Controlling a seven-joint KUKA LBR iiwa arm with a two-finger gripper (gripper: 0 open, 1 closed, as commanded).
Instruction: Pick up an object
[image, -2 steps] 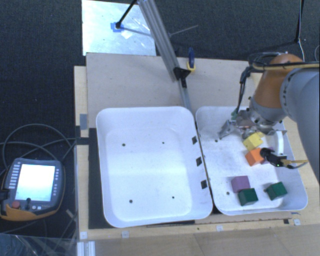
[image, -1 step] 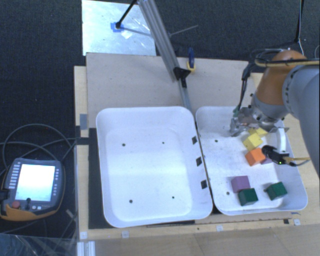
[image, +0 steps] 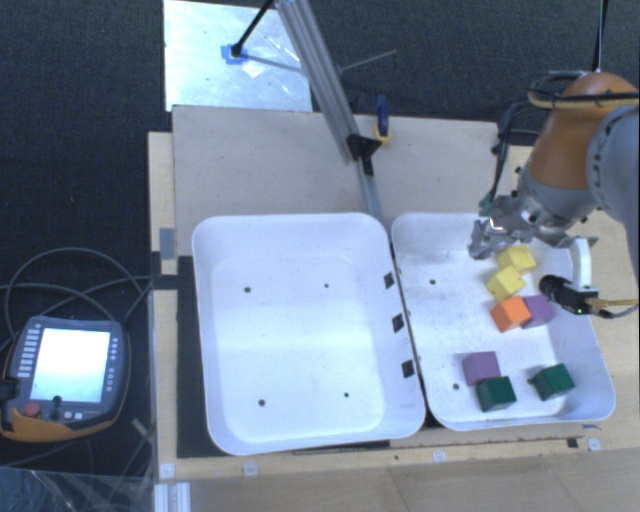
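Note:
Several small blocks lie in the right bin (image: 440, 330). Two yellow blocks (image: 517, 259) (image: 505, 284) sit near its far right, with an orange block (image: 511, 314) and a purple block (image: 539, 309) just below them. Another purple block (image: 480, 366) and two dark green blocks (image: 495, 393) (image: 552, 381) rest near the front edge. My gripper (image: 489, 241) hangs over the bin's far right part, just left of and above the upper yellow block. Nothing shows in its grasp.
The left bin (image: 290, 224) stands beside the right one, joined by black clips (image: 397, 322). A slanted metal pole (image: 335, 90) with a clamp crosses the back of the bench. A teach pendant (image: 62, 375) lies at far left.

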